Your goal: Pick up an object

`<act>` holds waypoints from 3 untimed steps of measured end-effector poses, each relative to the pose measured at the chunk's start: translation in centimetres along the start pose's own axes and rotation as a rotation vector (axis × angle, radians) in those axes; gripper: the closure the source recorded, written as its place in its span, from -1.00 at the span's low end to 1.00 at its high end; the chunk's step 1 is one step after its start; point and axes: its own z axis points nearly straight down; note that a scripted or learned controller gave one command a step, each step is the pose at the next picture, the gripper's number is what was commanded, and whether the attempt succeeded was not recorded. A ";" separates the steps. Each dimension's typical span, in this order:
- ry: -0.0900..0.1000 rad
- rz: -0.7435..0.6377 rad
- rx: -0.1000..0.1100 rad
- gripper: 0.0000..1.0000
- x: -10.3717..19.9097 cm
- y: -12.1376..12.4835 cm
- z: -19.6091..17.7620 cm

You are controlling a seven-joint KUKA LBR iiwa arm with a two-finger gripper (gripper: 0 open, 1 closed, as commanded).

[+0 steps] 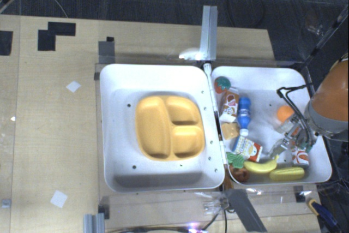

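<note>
My gripper (290,138) hangs low over the right side of the right bin (262,75), at the end of the grey arm with its orange band (334,90). An orange ball (284,113) lies just up and left of it. A red and white can (301,157) sits just below it, near the bin's right wall. A banana (260,166) and a yellow-green oblong fruit (287,173) lie along the front wall. I see nothing held in the gripper.
The right bin's left side holds a blue-capped bottle (244,109), a red and white packet (229,103), a tan block (229,130), a small carton (244,146) and a green piece (235,159). A yellow divided tray (168,127) lies in the left bin (117,117).
</note>
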 end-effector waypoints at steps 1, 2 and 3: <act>0.002 0.225 0.001 -1.00 -7.5 6.1 0.3; 0.004 0.208 0.003 -1.00 -4.9 5.2 -0.9; 0.000 0.133 0.000 -1.00 -4.0 4.5 0.1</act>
